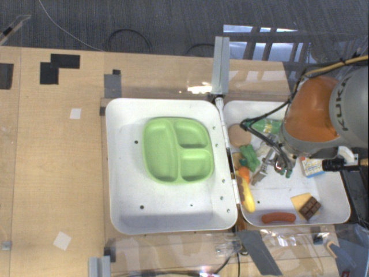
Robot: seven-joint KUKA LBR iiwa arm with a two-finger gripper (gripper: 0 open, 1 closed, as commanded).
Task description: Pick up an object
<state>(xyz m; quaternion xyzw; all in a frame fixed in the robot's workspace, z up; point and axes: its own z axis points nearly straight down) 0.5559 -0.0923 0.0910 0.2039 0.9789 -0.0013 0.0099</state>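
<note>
My gripper [267, 167] hangs low over the left half of the right bin [340, 212], under the arm's orange band [308, 111]. Just left of it lie a green toy [248, 154] and a small orange piece [244, 175]. A yellow banana-like piece [248, 197] lies in front of those, along the bin's left wall. A brown round item [237, 135] sits at the back left of the bin. I see nothing held in the gripper.
The right bin also holds a red sausage [279, 217], a yellow cheese wedge [300, 201], a brown chocolate block [310, 208] and a small blue-and-white box [312, 166]. A green divided plate [176, 149] lies in the left bin [127, 212].
</note>
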